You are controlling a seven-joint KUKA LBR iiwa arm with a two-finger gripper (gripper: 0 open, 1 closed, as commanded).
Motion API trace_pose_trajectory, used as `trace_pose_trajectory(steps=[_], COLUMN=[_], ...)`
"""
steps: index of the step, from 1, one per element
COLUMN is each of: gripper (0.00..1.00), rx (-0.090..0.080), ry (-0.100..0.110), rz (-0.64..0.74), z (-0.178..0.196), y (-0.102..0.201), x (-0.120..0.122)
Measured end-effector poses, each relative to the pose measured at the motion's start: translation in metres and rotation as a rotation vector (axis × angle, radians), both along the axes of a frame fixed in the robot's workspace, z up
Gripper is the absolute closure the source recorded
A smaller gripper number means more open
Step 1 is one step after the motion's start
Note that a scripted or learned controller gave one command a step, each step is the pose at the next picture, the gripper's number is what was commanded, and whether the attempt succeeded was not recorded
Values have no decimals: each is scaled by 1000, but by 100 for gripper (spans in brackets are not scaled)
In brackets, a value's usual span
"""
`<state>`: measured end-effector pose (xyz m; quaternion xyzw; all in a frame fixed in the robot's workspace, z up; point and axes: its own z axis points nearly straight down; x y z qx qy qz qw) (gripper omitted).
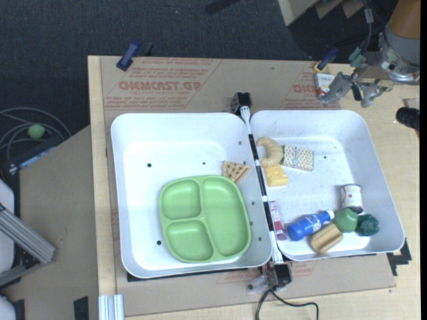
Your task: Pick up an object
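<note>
A single fixed camera looks down on the table (200,79) from above at a slant, set far enough back to take in nearly the whole table top and some dark floor beyond its far edge. The left bin (133,179) and the right bin (373,165) lie side by side across the middle of the frame, both seen whole, their shared rim running roughly from the far edge toward the near edge. The table's far edge appears slightly narrower than its near edge. The gripper (353,85) enters at the far right corner.
</note>
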<state>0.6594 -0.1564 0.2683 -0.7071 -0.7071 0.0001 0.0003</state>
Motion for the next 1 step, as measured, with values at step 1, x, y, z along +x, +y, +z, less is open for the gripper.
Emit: trace_pose_trajectory(steps=[1], gripper=[0], rx=[2], ry=[4], rz=[1], z=[-164], y=[49], x=[3])
